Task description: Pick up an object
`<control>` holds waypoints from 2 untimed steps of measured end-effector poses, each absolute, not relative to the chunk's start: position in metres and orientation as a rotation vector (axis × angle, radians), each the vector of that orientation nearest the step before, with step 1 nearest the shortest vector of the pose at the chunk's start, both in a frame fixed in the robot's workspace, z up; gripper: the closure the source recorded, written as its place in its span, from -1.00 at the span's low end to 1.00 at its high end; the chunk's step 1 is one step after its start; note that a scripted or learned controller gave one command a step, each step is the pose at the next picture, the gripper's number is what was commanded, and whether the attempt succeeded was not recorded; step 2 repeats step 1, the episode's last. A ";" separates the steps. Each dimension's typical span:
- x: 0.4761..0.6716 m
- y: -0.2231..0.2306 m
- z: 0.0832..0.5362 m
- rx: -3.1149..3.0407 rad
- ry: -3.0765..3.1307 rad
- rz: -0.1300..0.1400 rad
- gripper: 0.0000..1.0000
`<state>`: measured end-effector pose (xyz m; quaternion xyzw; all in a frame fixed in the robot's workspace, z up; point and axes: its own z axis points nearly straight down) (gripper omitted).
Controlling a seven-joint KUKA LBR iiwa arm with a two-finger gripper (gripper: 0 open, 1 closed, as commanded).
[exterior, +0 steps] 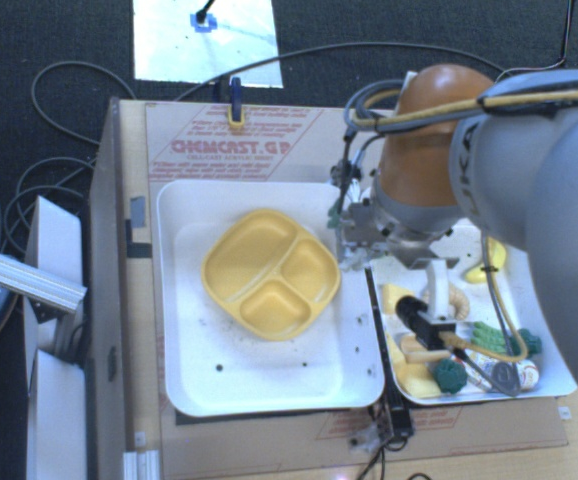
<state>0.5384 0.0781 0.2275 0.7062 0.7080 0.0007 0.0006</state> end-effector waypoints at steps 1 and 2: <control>0.537 0.137 0.199 2.217 2.227 0.000 1.00; 0.537 0.137 0.199 2.217 2.227 0.000 1.00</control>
